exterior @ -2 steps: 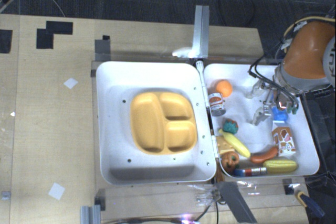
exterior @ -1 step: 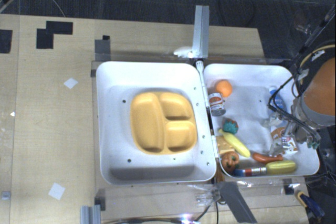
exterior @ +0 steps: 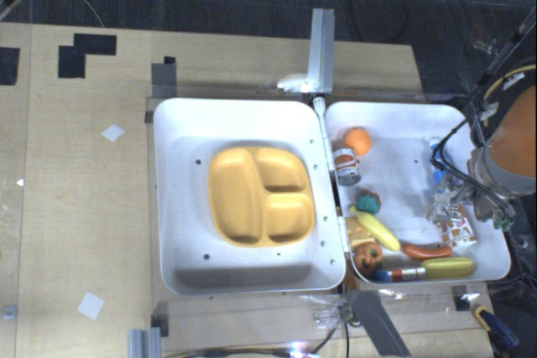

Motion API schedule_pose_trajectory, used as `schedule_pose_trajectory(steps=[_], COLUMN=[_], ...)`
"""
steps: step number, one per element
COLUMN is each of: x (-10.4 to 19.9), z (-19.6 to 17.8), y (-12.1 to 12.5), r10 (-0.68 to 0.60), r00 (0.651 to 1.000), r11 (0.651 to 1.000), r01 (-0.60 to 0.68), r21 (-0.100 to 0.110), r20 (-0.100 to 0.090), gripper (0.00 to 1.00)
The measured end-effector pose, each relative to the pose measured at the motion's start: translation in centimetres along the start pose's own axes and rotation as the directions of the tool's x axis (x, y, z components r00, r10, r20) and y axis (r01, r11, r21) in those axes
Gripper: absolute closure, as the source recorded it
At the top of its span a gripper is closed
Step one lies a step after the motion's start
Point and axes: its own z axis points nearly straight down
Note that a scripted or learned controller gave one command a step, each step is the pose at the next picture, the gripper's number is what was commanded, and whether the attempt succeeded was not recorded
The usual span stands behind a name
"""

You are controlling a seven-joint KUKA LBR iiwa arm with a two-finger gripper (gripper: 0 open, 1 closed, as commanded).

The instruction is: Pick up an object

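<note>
- Objects for the pick are lying in the right bin (exterior: 419,117), most of them crowding its left wall and near edge: an orange ball (exterior: 358,140), a small can (exterior: 346,167), a green-topped toy (exterior: 367,202), a yellow banana (exterior: 377,230), a red sausage (exterior: 426,250) and a yellow pod (exterior: 447,267).
- Nearer the arm, a small printed packet (exterior: 457,228) is lying by the bin's right side, just below the gripper (exterior: 445,201).
- KUKA's grey arm (exterior: 508,142) is reaching in from the right, its gripper hanging low over the right part of the bin amid cables; how the jaws are standing cannot be told, and nothing is showing between them.
- Judging from this, the packet is the nearest candidate, sitting just toward the near edge from the tool, while the banana and sausage are lying farther left, their long axes running roughly along the bin's front.
- A yellow divided tray (exterior: 260,195) is resting in the left bin (exterior: 180,180), well apart from the gripper.
</note>
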Motion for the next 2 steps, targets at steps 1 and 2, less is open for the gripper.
schedule_pose_trajectory(steps=[1,2], x=[-2.1,3.3], z=[-9.1,-6.7], y=[8.1,-0.6], r10=[0.283,0.181], r00=[0.959,0.983], r11=[0.959,0.984], r01=[-0.283,-0.181], r21=[-0.001,0.002], r20=[-0.023,-0.027], gripper=[1.0,1.0])
